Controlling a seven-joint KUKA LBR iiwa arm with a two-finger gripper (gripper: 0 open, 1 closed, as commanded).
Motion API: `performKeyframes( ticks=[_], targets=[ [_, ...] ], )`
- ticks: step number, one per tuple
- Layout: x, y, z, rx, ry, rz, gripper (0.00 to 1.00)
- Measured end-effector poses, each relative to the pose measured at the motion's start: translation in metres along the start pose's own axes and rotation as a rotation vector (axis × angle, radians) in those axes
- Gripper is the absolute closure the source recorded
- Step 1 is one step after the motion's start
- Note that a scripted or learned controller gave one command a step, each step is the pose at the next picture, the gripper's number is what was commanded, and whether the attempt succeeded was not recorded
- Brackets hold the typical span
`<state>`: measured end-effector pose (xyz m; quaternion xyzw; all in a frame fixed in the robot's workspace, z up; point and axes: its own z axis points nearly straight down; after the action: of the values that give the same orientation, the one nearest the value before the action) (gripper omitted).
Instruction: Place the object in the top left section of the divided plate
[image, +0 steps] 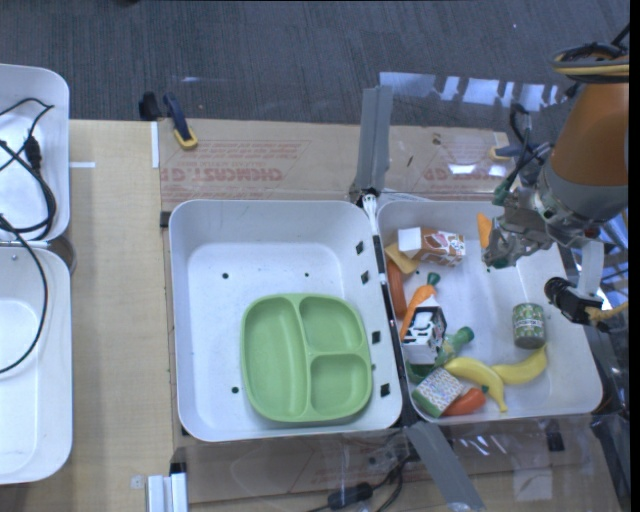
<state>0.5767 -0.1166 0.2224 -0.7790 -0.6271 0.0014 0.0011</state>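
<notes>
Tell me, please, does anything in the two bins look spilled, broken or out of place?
Nothing looks spilled or broken. The green plate lies flat in the left bin, with nothing in its sections. The right bin holds a loose heap of toy food: bananas, a carrot, a can. That is clutter, not damage.

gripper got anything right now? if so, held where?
Cannot tell. The gripper hangs over the right bin beside a small orange item, but its tips are too blurred to show a hold. The green divided plate has nothing on it.
</notes>
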Motion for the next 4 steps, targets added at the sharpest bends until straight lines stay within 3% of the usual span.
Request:
performKeyframes(
  ticks=[1,2,3,4],
  targets=[
    [0.054,-0.057,0.033,0.002,0.000,0.193,1.00],
    [0.128,-0.081,0.032,0.001,-0.001,0.243,1.00],
    [0.104,-0.104,-0.032,0.000,-0.002,0.295,1.00],
    [0.187,-0.062,0.029,0.000,-0.002,0.090,1.00]
  ],
)
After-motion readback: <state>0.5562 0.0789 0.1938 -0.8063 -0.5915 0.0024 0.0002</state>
